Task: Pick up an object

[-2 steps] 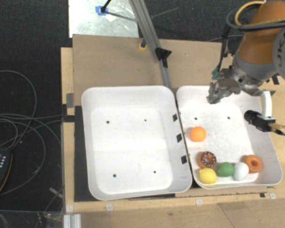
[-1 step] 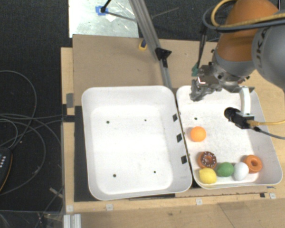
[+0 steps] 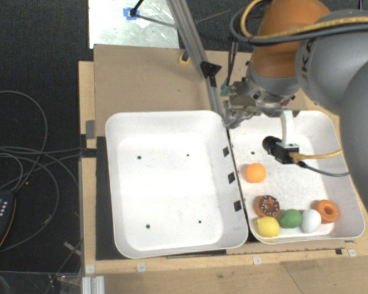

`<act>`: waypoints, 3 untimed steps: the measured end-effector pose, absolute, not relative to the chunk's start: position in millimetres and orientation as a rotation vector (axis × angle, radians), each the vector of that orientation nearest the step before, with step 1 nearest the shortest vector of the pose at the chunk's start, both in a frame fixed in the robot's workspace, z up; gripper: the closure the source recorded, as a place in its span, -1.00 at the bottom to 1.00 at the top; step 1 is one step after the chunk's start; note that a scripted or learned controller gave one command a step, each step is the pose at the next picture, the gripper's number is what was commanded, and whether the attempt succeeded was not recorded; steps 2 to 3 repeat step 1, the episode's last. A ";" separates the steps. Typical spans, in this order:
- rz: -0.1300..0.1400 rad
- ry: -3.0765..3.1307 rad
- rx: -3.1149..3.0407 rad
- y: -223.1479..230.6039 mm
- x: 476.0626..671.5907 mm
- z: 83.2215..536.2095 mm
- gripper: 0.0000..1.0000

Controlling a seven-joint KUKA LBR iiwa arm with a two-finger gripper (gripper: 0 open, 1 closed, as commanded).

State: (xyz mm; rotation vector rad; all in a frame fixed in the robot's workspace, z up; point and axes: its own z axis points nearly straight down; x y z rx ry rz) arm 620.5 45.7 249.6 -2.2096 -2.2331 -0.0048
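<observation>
Lined up along the near wall of the right bin (image 3: 322,141) we see a yellow lemon (image 3: 268,226), a green ball (image 3: 290,218), a white egg (image 3: 311,220) and an orange ring (image 3: 326,211). A brown doughnut (image 3: 268,205) sits just behind the lemon. An orange ball (image 3: 256,173) lies alone farther back. The gripper (image 3: 232,118) hangs over that bin's far left corner (open or closed, we cannot tell).

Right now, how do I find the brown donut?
Look in the bin on the picture's right, along its near edge where the toys cluster. The donut sits just above the yellow lemon, left of the green ball. It is the only brown one, a ring.
</observation>
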 end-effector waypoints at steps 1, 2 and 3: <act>-0.006 -2.233 -2.213 84.3 644.1 245.2 1.00; -0.006 -2.233 -2.213 84.3 644.1 245.2 1.00; -0.006 -2.233 -2.213 84.3 644.1 245.2 1.00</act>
